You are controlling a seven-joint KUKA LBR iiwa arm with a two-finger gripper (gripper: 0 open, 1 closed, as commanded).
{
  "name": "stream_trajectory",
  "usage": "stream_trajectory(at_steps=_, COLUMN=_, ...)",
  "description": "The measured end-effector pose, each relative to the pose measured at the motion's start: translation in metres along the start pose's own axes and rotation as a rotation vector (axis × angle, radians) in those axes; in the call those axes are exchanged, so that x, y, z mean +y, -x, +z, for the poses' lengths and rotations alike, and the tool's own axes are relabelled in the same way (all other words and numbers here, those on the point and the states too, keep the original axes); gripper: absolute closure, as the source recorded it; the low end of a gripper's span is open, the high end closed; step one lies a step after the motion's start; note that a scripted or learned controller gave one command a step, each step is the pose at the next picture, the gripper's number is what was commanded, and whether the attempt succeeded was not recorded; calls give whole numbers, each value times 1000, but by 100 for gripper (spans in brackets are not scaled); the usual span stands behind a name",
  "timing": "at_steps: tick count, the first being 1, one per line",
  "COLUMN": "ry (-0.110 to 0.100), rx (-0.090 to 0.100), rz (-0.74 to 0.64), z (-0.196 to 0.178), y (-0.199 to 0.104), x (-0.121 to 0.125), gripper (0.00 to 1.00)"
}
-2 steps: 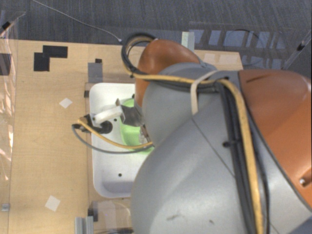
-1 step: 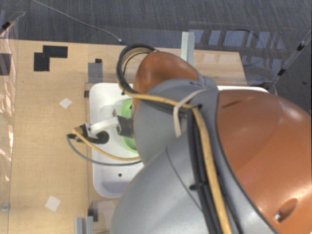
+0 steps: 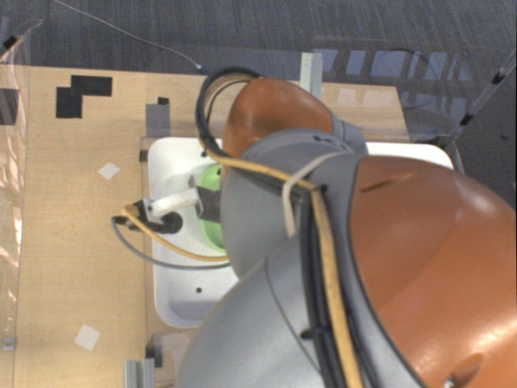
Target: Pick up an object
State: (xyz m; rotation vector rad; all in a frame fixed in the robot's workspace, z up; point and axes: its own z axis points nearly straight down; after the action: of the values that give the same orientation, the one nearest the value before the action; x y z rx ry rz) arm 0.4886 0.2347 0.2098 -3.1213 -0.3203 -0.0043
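A bright green object [image 3: 212, 204] lies in the left white bin [image 3: 174, 156], mostly hidden behind the arm. The big grey and orange arm reaches in from the right and covers most of both bins. Its wrist end hangs over the left bin right by the green object, with a white fitting [image 3: 171, 204] and a black connector [image 3: 153, 221] sticking out to the left. The arm's own body hides the fingertips.
A yellow and black cable loop [image 3: 166, 245] hangs off the wrist over the left bin's floor. A narrow strip of the right bin's rim [image 3: 404, 148] shows behind the arm. The wooden bench [image 3: 73, 217] carries black marks and small white tags at left.
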Motion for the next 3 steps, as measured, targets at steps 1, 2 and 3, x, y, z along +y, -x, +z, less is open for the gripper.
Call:
stream_trajectory(at_steps=1, ry=4, rx=-2, rz=-307, z=-45, y=3, x=7, gripper=100)
stream_trajectory(at_steps=2, ry=-3, rx=4, rz=-54, z=119, y=-14, x=1, gripper=100)
stream_trajectory(at_steps=3, ry=-31, rx=-27, rz=-408, z=120, y=-28, x=11, gripper=100)
